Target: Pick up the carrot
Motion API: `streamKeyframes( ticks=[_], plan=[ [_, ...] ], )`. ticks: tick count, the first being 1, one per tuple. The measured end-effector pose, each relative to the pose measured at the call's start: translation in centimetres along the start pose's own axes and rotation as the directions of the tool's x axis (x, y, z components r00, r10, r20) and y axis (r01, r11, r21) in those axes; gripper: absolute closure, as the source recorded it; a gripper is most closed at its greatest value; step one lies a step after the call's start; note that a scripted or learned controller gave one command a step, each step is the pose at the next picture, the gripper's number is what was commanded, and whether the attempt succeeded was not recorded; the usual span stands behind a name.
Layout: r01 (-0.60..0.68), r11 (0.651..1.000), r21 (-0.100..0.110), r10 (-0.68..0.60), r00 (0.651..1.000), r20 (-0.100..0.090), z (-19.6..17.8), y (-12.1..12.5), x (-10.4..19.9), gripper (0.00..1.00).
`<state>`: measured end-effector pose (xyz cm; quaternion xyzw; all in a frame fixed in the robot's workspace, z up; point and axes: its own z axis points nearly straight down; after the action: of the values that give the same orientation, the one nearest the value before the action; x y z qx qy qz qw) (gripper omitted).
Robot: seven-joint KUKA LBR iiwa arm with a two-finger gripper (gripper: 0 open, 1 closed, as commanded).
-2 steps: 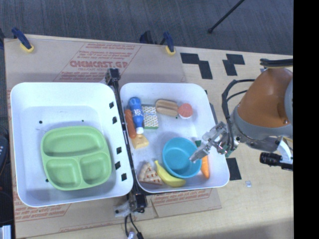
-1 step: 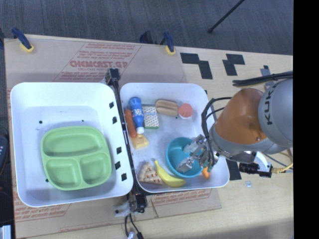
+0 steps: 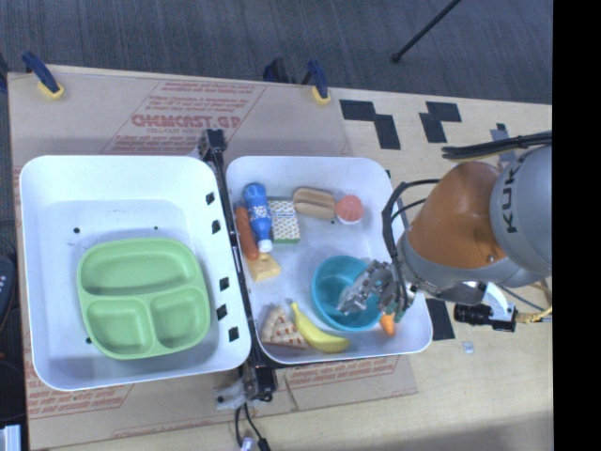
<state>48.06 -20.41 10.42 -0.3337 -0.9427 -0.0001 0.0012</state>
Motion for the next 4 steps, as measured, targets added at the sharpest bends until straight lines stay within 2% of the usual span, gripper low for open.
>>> streamKeyframes(
  ticks=[1, 2, 3, 4],
  plan=[
    [0.000, 1.000, 0.001, 0.000, 1.000, 0.000, 0.0, 0.0, 0.0, 0.00],
    [0.009, 1.000, 0.001, -0.009, 1.000, 0.000, -1.0, 0.1, -0.1, 1.00],
    [0.010, 1.000, 0.002, -0.010, 1.000, 0.000, -1.0, 0.1, -0.1, 0.00],
    [-0.223, 0.975, -0.005, 0.223, 0.975, -0.011, 1.1, -0.1, 0.1, 0.00]
  ],
)
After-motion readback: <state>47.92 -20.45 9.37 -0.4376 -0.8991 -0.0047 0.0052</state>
